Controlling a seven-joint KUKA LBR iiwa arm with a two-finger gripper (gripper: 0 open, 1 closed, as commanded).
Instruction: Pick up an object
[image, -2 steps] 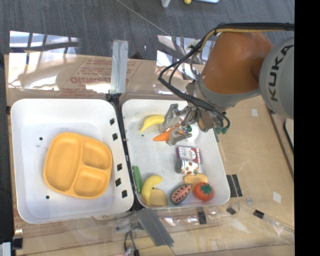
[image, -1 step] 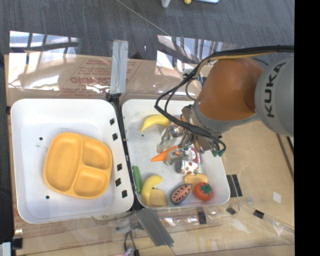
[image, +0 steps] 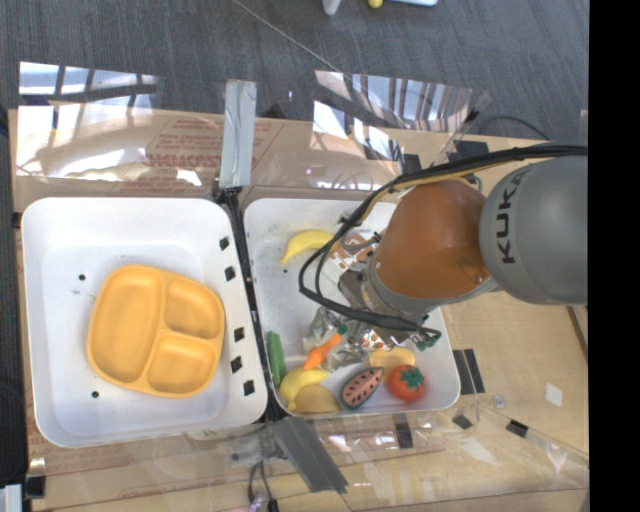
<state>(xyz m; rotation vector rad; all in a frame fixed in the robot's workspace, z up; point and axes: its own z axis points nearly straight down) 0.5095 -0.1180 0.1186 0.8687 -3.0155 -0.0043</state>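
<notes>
The right bin (image: 262, 262) holds a heap of toy food. A yellow banana (image: 304, 243) lies near its upper left. Along the front sit a green cucumber (image: 275, 354), a carrot (image: 322, 352), a yellow lemon (image: 303, 381), a pale potato-like piece (image: 316, 399), a watermelon slice (image: 361, 386) and a red tomato (image: 405, 382). The arm's orange band (image: 430, 245) and grey wrist hang over the middle of the bin. The gripper (image: 345, 335) reaches down into the pile just above the carrot, its tips hidden among the toys.
The left bin (image: 50, 300) carries a yellow divided plate (image: 155, 328) at its centre. A black divider with clips (image: 240, 290) runs between the bins. Cables (image: 330, 240) loop from the arm over the right bin. Cardboard and tape lie behind both bins.
</notes>
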